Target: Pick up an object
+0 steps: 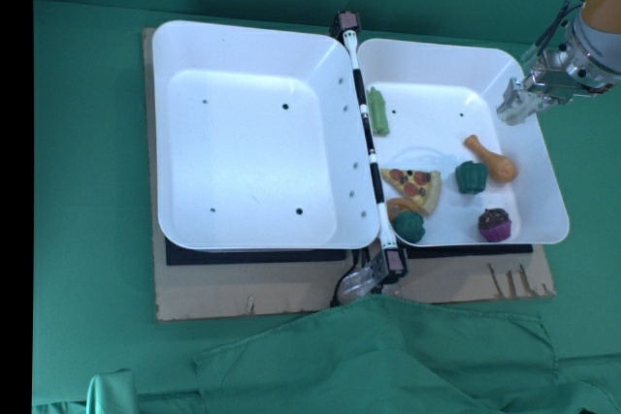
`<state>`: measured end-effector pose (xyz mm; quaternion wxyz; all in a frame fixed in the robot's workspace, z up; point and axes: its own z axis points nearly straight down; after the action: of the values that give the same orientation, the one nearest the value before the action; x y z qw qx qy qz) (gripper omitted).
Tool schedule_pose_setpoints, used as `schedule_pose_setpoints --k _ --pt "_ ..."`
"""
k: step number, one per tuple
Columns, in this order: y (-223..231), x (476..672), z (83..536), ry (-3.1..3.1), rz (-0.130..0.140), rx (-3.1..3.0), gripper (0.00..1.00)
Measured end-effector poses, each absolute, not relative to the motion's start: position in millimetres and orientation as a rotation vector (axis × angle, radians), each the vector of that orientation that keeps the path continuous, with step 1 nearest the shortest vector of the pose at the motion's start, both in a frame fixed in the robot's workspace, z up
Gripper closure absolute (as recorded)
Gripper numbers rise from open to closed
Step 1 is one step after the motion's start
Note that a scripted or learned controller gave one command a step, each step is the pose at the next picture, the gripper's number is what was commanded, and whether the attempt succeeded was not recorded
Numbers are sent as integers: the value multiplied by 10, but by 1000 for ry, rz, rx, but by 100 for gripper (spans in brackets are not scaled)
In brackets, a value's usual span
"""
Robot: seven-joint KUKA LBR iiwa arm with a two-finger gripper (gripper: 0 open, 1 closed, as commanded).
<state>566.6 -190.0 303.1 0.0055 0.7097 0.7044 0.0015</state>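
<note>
My gripper (515, 104) hangs over the right bin's (446, 63) far right rim, above and right of the toys. In that bin lie a green pickle-like piece (378, 111) by the divider, an orange drumstick (490, 159), a dark green pepper (472, 176), a pizza slice (414, 184), a green broccoli piece (408, 227) on an orange croissant (401, 206), and a purple cupcake (495, 224). Nothing shows between the fingers.
The left bin (252, 145) sits beside the right one, joined by a black-and-white divider bar (364, 131). Both rest on a cardboard sheet (243, 296) over green cloth. Crumpled green fabric (388, 354) lies in front.
</note>
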Motion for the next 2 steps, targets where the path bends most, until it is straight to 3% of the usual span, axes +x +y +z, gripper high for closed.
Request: schedule_pose_setpoints --k 1,2 --pt "-1877 5147 2195 2216 -7 2233 100" --pt "-1886 5189 2360 2205 5 2221 100"
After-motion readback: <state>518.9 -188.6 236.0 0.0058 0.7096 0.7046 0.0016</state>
